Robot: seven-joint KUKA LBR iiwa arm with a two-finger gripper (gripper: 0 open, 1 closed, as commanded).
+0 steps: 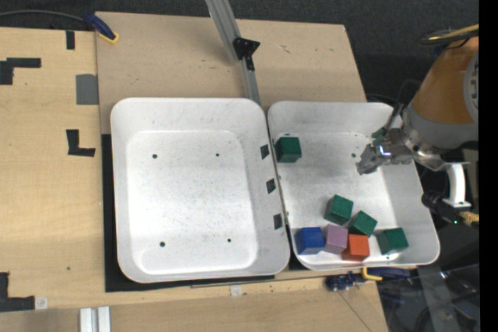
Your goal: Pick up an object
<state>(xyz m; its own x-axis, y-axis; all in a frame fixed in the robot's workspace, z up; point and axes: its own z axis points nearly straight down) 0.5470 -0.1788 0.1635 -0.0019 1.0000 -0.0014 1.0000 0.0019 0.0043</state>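
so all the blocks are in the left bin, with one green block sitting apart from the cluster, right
Not quite: the blocks are in the right bin, not the left bin. The camera view shows it. One green block does sit apart from the cluster.

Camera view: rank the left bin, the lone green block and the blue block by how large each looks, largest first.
1. Left bin, by far the largest.
2. Lone green block and blue block look about alike; no ranking between them.
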